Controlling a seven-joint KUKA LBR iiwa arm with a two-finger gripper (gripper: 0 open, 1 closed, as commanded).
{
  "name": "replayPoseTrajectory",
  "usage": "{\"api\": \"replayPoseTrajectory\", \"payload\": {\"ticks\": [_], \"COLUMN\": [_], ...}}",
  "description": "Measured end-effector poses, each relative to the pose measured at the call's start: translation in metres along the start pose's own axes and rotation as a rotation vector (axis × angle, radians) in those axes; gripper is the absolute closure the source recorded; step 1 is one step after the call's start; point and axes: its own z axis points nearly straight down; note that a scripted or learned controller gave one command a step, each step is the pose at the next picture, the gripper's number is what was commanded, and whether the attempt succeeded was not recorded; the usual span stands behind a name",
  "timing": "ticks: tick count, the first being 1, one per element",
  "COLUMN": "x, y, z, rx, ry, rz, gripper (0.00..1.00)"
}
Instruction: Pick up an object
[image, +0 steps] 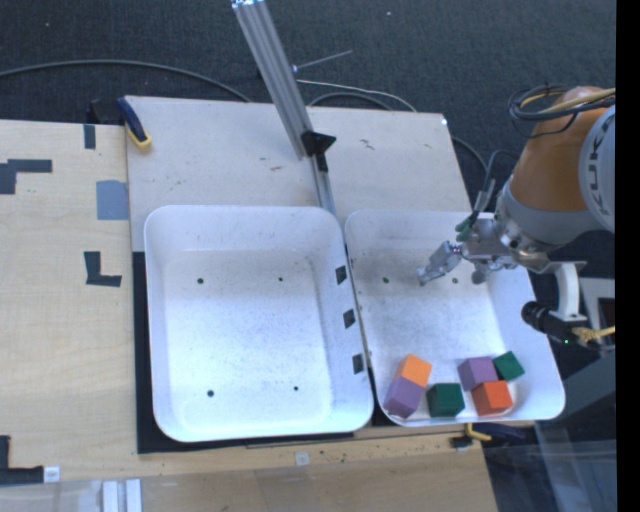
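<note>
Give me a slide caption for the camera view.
Gripper above the right bin, blocks clustered at its near edge.

We log one arm (560, 170) entering at the frame's right, orange band uppermost, wrist angled left; its gripper (437, 265) hangs right of centre, holding nothing.
</note>
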Motion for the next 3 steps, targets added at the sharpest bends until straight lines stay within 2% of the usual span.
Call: {"api": "replayPoseTrajectory", "payload": {"ticks": [1,2,3], "x": [0.027,0.066,0.055], "y": [-0.048,-0.065,-0.063], "z": [0.065,0.015,-0.06], "rx": [0.01,-0.003,-0.009], "ry": [0.003,0.001,-0.001], "rz": [0.003,-0.002,0.002], "gripper": [0.0,0.0,0.0]}}
